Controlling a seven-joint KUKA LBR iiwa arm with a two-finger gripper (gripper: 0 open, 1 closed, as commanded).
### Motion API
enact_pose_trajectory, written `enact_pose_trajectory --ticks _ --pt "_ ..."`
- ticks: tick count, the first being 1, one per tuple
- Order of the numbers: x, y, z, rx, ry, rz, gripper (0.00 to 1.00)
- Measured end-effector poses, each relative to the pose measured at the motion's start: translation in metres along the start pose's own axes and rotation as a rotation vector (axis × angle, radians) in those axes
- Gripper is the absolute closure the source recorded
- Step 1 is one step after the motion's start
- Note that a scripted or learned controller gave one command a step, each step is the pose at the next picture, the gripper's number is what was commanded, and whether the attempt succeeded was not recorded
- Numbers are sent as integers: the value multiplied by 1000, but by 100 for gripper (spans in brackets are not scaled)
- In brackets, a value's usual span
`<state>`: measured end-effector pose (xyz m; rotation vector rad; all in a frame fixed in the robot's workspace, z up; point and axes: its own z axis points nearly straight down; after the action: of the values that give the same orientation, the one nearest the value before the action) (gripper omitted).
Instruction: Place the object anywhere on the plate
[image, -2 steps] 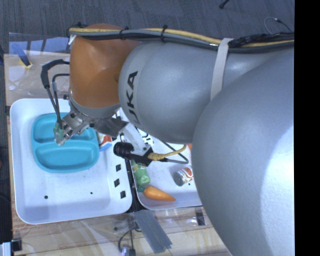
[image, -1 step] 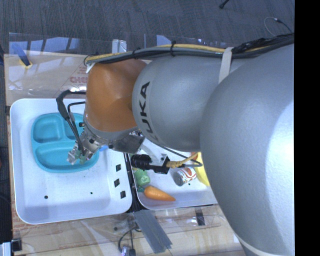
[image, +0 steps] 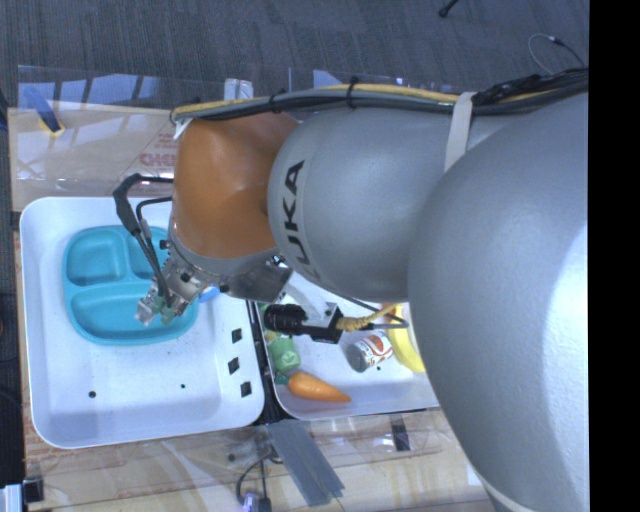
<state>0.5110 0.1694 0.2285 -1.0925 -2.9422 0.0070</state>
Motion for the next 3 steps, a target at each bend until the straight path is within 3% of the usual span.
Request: enact_pose_trajectory --ticks 1,2,3 --pt "-12 58 -2 -4 -1 -65 100" --pt "4 52 40 -2 -1 -160 100" --pt "-1 65 31 -6 -4 -234 100"
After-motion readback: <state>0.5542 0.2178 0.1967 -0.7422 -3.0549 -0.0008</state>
